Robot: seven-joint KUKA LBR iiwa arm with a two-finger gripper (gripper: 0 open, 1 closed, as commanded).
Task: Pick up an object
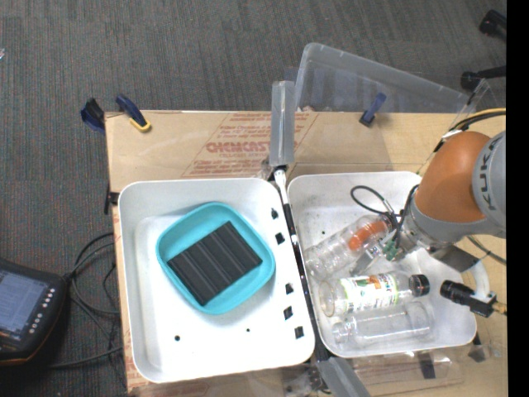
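Your gripper [387,246] hovers just beside the orange-capped bottle [347,245], whose long axis runs away leftward (jaw state you cannot tell here).

One fixed camera, high above the bench, looking down at a slant.

The single view takes in both white bins side by side: the left bin [132,304] sits left of centre and the right bin [318,193] fills the lower right. The lens stands far enough back to show the whole plywood bench top [240,135], a strip of grey carpet [165,40] beyond it across the upper frame, and a handheld screen [25,308] on the floor at the lower left. The bench's far edge lies toward the top of the frame, its near edge at the bottom. The arm [455,184] enters from the right edge, over the right bin.
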